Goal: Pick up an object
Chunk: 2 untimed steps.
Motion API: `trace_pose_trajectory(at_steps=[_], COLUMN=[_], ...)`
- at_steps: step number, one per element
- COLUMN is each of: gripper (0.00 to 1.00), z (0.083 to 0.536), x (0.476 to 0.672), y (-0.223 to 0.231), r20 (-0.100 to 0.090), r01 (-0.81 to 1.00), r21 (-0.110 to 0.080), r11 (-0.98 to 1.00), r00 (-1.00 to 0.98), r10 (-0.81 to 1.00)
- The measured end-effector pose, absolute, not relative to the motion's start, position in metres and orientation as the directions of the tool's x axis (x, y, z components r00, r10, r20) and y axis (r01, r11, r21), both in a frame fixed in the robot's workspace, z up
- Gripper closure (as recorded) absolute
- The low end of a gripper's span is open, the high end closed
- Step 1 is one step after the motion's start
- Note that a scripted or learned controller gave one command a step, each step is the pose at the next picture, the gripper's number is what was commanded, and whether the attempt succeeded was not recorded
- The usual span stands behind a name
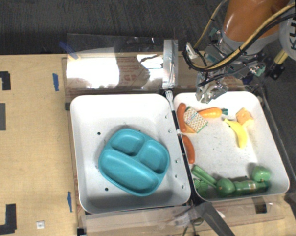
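The claw [211,91] is seen at the far rim of the right bin [273,134]; whether it is spread or closed cannot be told, and nothing is seen held in it. The nearest candidate, a carrot [210,113], lies just below it in the camera view, its long axis running left to right. A banana [238,132] lies further toward the near-right, and a checkered block [194,121] beside the carrot.
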<state>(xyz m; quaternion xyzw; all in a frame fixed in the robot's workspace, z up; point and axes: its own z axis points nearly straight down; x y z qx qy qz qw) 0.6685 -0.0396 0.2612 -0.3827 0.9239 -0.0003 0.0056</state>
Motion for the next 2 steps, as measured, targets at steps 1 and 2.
trace_pose_trajectory(at_steps=[1, 2], gripper=[1.0, 1.0], z=[0.275, 0.288], x=[0.671, 0.673], y=[-0.038, -0.037], r20=[-0.021, -0.031], r01=[-0.706, -0.705], r21=[-0.012, -0.018], r11=[0.708, 0.709], r00=[-0.708, -0.708], r10=[-0.706, -0.705])
